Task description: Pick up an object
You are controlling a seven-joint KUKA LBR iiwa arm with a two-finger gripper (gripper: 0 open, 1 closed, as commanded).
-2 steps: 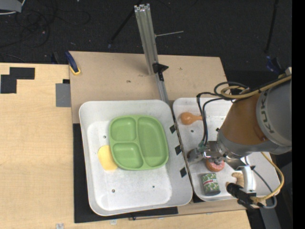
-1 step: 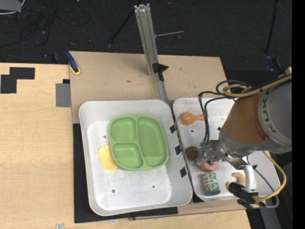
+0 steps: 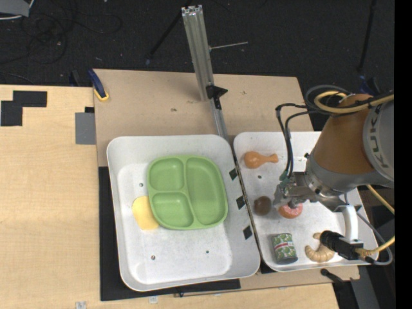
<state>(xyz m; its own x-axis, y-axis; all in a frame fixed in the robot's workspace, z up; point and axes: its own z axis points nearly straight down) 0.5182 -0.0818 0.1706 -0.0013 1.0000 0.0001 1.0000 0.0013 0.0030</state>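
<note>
My gripper (image 3: 289,200) reaches down into the right bin (image 3: 257,148), right over a small red and white object (image 3: 291,210) that sits on the bin floor. A dark brown ball (image 3: 262,205) lies just left of the gripper. An orange drumstick-shaped toy (image 3: 259,159) rests near the bin's back left. A green can (image 3: 282,247) lies at the front, and a tan croissant-like piece (image 3: 320,253) is to its right. The arm's orange band (image 3: 346,143) hides the bin's right part.
The left bin (image 3: 129,250) holds a green divided plate (image 3: 188,192) and a yellow object (image 3: 144,213) tucked under the plate's left edge. A metal post (image 3: 201,50) rises behind the bins. Black clips (image 3: 239,201) sit on the wall between the bins.
</note>
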